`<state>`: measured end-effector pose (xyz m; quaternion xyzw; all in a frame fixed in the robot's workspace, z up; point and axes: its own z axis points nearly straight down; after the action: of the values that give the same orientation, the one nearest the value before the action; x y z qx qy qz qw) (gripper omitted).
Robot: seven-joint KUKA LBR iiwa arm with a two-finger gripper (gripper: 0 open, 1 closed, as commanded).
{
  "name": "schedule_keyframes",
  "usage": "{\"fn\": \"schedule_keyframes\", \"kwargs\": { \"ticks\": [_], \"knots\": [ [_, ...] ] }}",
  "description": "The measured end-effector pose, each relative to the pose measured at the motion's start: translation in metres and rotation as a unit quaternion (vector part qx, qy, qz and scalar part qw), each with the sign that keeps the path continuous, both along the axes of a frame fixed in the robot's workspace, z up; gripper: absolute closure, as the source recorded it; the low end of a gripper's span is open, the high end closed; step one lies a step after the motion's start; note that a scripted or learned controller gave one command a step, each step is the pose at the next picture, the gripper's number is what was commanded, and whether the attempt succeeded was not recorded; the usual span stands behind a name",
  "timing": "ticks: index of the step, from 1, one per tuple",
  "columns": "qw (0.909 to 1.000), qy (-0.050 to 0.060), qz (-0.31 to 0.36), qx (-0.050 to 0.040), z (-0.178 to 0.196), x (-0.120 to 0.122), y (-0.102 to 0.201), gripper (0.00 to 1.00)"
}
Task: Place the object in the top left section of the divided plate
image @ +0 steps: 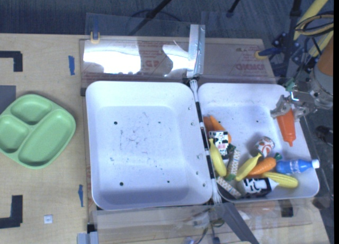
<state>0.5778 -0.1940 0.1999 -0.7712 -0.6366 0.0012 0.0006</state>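
Hand [286,111] clamped on orange carrot [287,127], over right bin [249,96]; green divided plate [35,130] far left of it.

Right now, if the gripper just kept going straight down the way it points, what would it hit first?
Most likely the floor of the right bin. The gripper has an orange carrot-shaped toy between its fingers, hanging tip-down over bare white bin. Depth is hard to judge from this slant.
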Motion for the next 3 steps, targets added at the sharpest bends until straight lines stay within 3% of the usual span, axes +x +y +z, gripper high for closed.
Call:
{"fn": "schedule_keyframes", "kwargs": {
  "ticks": [1,2,3],
  "knots": [
    [0.9946,-0.002,0.104,-0.0001,0.029,0.002,0.027,1.0],
    [0.9576,-0.003,0.288,-0.0002,0.063,-0.001,0.043,1.0],
    [0.897,-0.003,0.442,-0.0005,0.181,-0.017,0.074,1.0]
  ]
}}
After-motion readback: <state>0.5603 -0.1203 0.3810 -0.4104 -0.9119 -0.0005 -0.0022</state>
